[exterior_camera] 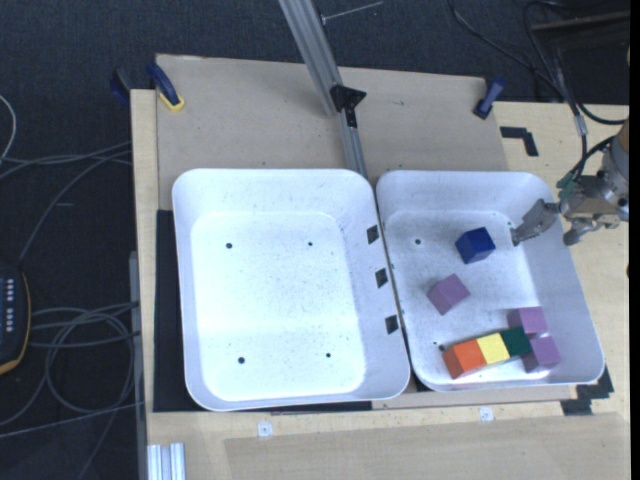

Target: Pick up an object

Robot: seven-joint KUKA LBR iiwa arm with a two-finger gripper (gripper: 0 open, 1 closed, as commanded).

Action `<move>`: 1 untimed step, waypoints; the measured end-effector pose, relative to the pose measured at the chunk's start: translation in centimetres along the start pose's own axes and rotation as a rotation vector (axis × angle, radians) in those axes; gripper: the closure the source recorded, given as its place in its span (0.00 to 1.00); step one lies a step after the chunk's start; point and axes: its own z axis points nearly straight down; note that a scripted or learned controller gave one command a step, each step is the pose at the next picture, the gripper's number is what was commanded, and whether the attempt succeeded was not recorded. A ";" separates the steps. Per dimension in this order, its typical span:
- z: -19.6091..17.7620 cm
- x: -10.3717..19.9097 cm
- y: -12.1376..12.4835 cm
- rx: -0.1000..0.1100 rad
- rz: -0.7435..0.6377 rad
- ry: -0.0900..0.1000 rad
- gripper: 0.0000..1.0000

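Right bin [560, 268], blue cube [475, 244], tilted

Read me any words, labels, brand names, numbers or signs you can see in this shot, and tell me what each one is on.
No text can be read in the camera view.
The coloured blocks in the right bin carry no visible print.
The blue block and the purple block look plain.
The dark device at the left edge has small marks, too small to read.
The gripper shows no legible label.

Blue clamps [166, 88] on bench [260, 98], cables [60, 318] alongside.
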 end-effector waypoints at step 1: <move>0.0 0.0 0.0 0.000 0.000 0.000 0.00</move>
